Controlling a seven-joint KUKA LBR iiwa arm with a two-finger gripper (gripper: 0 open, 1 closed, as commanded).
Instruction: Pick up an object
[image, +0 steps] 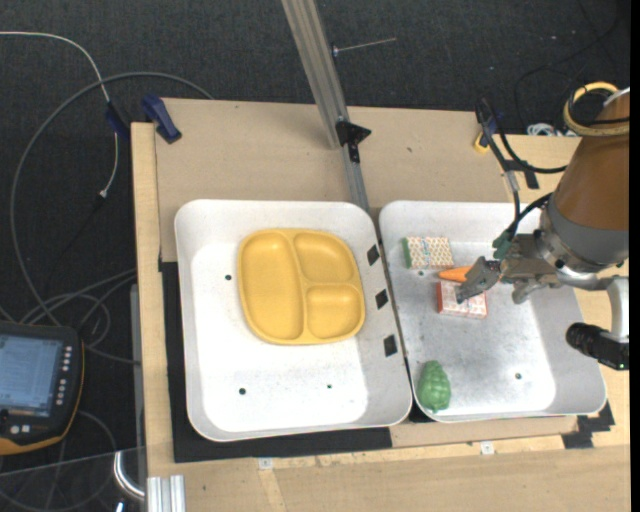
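Observation:
In the right bin (520, 370) lie a small patterned box (463, 301), an orange carrot-like piece (452, 275) just above it, a green-and-white patterned packet (427, 250) further back, and a green knobbly object (434, 385) near the front left corner. My gripper (497, 280) hangs over the bin's middle, its dark fingers (473, 283) spread open. The left finger reaches over the patterned box's right edge. Nothing sits between the fingers.
The left bin (200, 300) holds a yellow divided plate (300, 285). A metal pole (320, 70) slants up behind the bins. Cables and a tablet (35, 375) lie off the bench to the left.

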